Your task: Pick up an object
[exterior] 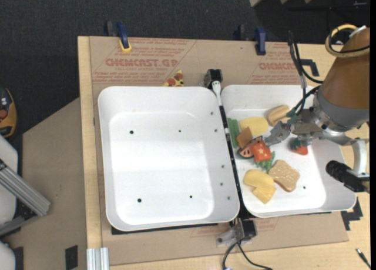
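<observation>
The arm reaches in from the right and hangs low over the right bin [329, 201], its gripper [281, 133] pointing leftward into the cluster of toy foods gathered near that bin's left wall. The fingers appear spread a little, with nothing visibly between them, so no object counts as held; the tips sit just beside the tomato-like red piece [260, 151] and the yellow wedge [254, 126], which suggests a descent aimed at the middle of the pile, where any close has the best odds of catching something. The candidates crowd together: a tan bun-shaped piece [277, 113] at the top, a brown cracker-like slab [285, 176] and a pale yellow chunk [261, 184] toward the near edge, and a small red item [301, 149] partly under the wrist. Such tight packing probably makes a clean single grasp harder, since neighbours may block the fingers. The left bin [117, 163] stands alongside, touching along the shared rim. Both rest on a cardboard sheet [147, 60] clamped with blue clips [123, 35] over a bench, with dark carpet [59, 4] beyond.
</observation>
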Robot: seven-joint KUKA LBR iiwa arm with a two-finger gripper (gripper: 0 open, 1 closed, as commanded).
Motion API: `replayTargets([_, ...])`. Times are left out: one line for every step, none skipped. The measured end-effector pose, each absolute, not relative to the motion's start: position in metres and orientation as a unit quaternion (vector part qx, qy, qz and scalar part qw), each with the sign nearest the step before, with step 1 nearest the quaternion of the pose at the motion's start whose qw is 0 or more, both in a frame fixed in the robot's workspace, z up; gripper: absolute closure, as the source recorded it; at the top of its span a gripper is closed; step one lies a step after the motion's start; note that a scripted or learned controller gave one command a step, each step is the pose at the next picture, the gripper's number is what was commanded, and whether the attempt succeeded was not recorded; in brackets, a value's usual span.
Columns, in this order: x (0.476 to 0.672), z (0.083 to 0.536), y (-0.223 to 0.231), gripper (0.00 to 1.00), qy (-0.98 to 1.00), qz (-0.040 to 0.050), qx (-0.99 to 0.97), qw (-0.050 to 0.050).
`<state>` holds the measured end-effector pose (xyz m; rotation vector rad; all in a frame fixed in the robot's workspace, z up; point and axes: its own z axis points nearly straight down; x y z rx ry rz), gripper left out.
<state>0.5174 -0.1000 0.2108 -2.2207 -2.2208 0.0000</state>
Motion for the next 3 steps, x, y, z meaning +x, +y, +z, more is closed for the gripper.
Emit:
replayTargets([0.528, 0.107, -0.09, 0.0, -0.707, 0.0027, -0.707, 0.005])
replayTargets([0.531, 0.124, -0.092, 1.0, -0.706, -0.0005, -0.708, -0.001])
replayTargets([0.51, 0.116, -0.114, 1.0, -0.706, 0.0012, -0.708, 0.002])
